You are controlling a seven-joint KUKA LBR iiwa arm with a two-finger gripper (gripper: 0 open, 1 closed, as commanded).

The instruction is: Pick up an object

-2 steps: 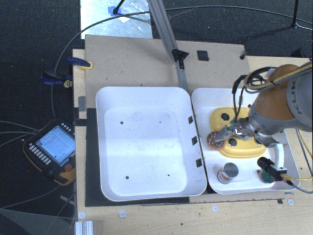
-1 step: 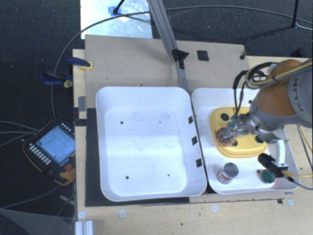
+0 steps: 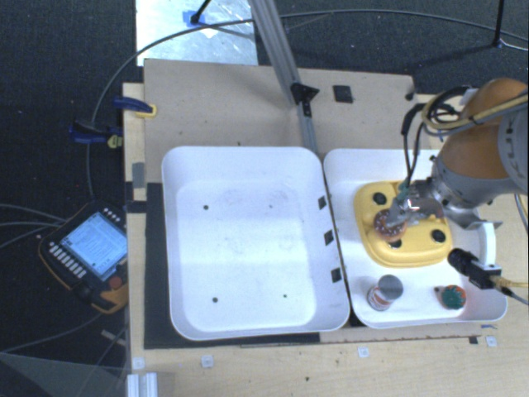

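No brand, label or writing can be read on anything here. Two white bins sit side by side on the tabletop: the left bin and the right bin, whose facing rims touch. The right bin holds three things: a yellow plastic tray with dark holes, a small can with a silvery top near the front rim, and a small green and orange toy close to the front right corner. The pincer hangs over the yellow tray, just above a brownish ring-shaped piece lying on it; whether its fingers are spread or pressed together cannot be told. A pendant with a lit screen lies left of the tabletop.
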